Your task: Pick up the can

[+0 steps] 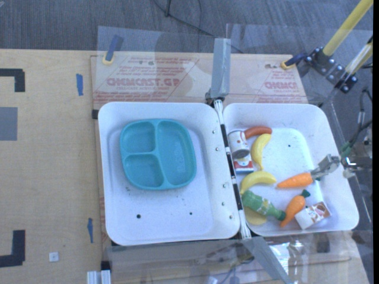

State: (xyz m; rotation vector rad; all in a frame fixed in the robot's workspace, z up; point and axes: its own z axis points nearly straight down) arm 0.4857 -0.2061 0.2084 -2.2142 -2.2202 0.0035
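Lower edge of the frame: the near rims of two white bins on the wooden surface [47, 158]. Left bin [118, 218] holds a teal divided plate [158, 154], lying flat in the bin's upper half. Right bin [320, 123] holds the clutter. Can [238, 143], white with a red label, lies at the bin's upper-left area, close against the divider between the bins, just beside a red sausage-like piece [257, 131] and a yellow banana [259, 149]. Second banana [258, 180] sits below, toward the frame's lower centre, with a green bottle [260, 206] under it. Two orange carrots: one [294, 181] mid-bin, one [294, 209] lower, next to a small white carton [312, 215] at the bin's lower right.

End effector [324, 167] enters at the right edge of the frame, over the right bin's right side, near the tip of the mid-bin carrot and well apart from the can. Whether it is open or closed: cannot tell. Nothing visibly gripped.
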